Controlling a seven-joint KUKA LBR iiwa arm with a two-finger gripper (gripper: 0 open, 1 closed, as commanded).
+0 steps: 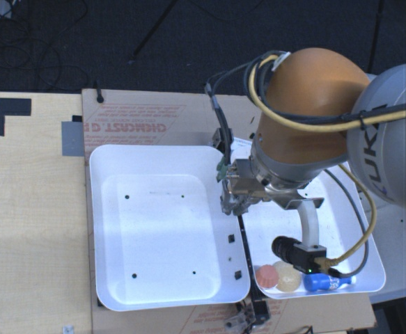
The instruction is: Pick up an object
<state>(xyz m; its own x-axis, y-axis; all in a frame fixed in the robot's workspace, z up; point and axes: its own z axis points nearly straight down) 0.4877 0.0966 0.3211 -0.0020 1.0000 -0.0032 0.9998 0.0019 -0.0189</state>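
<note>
While the end effector (236,190) is hovering over the right bin (276,232), its grip cannot be told.
Pink ball (267,275) is lying at the bin's seven o'clock.

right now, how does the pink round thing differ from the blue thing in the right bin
Colour: the pink round thing is salmon pink, while the blue thing is bright blue.
Shape: the pink round thing looks like a ball, while the blue thing is elongated and lies on its side.
Place: the pink round thing sits left of the pale yellow ball, the blue thing on its right.
Both lie in the right bin, along its near wall.
</note>
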